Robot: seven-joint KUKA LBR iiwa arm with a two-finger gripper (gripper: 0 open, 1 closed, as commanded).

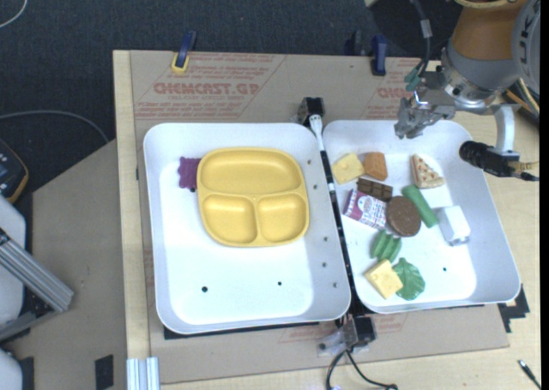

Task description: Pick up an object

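Gripper (415, 121): above the right bin's (489, 234) far rim, at 12 o'clock of the pile; opening cannot be told, nothing seen held.
Pizza slice (425, 171): nearest item, lying in the bin at the gripper's 6 o'clock, apart.

Two white bins sit side by side on a board. The left bin (171, 277) holds a yellow divided tray (253, 195) with a purple thing (188, 172) tucked at its left edge. The right bin (489, 243) holds scattered toy foods: a pizza slice (425, 171), a brown disc (403, 216), a cheese cube (385, 279). The gripper (413, 124) hangs over the right bin's far edge.
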